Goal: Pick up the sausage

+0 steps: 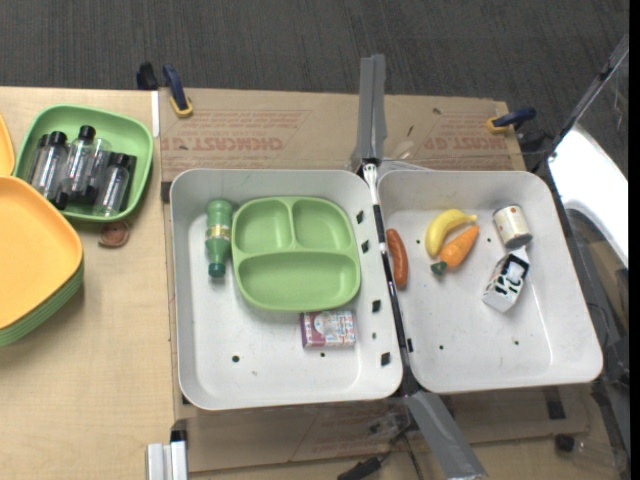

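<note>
The sausage is a reddish-brown link lying lengthwise in the right bin, close against that bin's left wall. It lies flat and by itself. A yellow banana and an orange carrot lie a short way to its right, not touching it.
Further right in that bin are a small can and a milk carton. The left bin holds a green divided plate, a green bottle and a pink packet. A green tray of bottles and orange plates sit far left.
</note>
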Motion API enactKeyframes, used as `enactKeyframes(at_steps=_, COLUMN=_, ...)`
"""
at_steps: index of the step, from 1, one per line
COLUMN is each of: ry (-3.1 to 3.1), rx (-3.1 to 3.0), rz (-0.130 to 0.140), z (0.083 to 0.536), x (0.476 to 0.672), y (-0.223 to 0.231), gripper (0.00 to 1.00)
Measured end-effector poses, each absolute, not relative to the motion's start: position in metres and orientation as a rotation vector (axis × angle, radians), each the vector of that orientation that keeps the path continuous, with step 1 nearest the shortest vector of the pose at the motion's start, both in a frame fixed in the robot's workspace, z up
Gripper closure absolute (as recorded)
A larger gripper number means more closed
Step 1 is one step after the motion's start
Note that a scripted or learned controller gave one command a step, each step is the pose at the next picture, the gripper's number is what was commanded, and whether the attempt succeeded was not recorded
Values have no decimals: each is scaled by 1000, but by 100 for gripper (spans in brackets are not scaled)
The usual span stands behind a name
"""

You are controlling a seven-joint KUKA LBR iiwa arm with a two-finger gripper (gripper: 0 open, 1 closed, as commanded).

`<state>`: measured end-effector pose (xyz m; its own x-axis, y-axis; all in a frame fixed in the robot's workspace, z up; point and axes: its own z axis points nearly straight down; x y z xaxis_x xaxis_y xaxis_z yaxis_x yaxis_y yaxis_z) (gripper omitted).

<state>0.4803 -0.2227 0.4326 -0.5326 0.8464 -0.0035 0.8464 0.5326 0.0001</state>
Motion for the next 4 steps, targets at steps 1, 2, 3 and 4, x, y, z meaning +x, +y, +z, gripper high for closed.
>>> enactKeyframes(at_steps=1, ry=3003, rx=910, rz=-2, z=442, x=479, y=-222, gripper=100)
enactKeyframes(at_steps=2, ry=3125, rx=316, rz=0, z=403, x=535, y=-221, gripper=100)
enactKeyframes(at_steps=3, ry=3008, rx=898, rz=-2, z=404, x=534, y=-222, gripper=100)
enactKeyframes(at_steps=4, ry=2843, rx=1332, rz=-2, z=428, x=495, y=-222, gripper=100)
